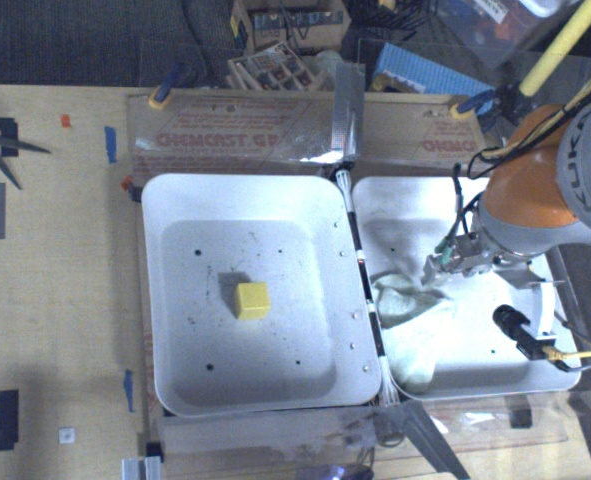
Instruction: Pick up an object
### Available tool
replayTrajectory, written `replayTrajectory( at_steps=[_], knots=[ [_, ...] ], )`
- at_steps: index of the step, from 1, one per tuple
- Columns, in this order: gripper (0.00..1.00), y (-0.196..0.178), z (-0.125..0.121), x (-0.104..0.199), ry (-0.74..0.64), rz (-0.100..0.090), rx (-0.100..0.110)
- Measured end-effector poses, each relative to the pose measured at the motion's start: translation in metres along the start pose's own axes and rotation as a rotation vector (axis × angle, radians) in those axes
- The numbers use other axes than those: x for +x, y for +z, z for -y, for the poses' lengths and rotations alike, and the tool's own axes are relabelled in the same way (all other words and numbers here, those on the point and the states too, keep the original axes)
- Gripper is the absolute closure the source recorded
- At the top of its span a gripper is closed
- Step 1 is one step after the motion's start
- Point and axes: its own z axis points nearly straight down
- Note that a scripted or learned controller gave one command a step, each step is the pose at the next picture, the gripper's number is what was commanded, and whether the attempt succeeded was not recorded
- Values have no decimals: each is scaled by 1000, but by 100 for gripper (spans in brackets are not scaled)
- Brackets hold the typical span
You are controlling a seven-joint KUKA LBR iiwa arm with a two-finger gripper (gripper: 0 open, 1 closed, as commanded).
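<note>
- Camera view from above: the bench point(55, 298) spreads wide and bare beyond the bins, far off to the view's left of the gripper.
- Left bin point(175, 193) lies across the shared rims from the gripper. Its floor is open on every side of the one thing in it, with free room up to all four walls.
- Right bin point(475, 358) holds the gripper. Its near-left wall and the divider between the bins stand close by on the view's left, while the lower half of the floor, toward the view's bottom, is mostly free.
- The arm point(535, 198) reaches in over the right bin's right rim and covers that corner.
- The gripper point(443, 266) sits low over the middle of the right bin; whether it is open or closed cannot be told.
- A pale crumpled thing point(403, 298) lies just beside the gripper, below and to the view's left of it, close against the divider; contact cannot be told.
- The yellow block point(253, 300) rests alone near the middle of the left bin, well apart from the gripper, beyond the divider to the view's left.
</note>
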Motion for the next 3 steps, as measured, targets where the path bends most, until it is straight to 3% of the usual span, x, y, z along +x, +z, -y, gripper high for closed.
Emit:
replayTrajectory(
  at_steps=[1, 2, 3],
  knots=[
    [100, -51, 32, 19, 320, 1, 0],
    [100, 5, 51, -5, 886, -1, 7],
    [100, -104, -13, 14, 717, 1, 2]
  ],
)
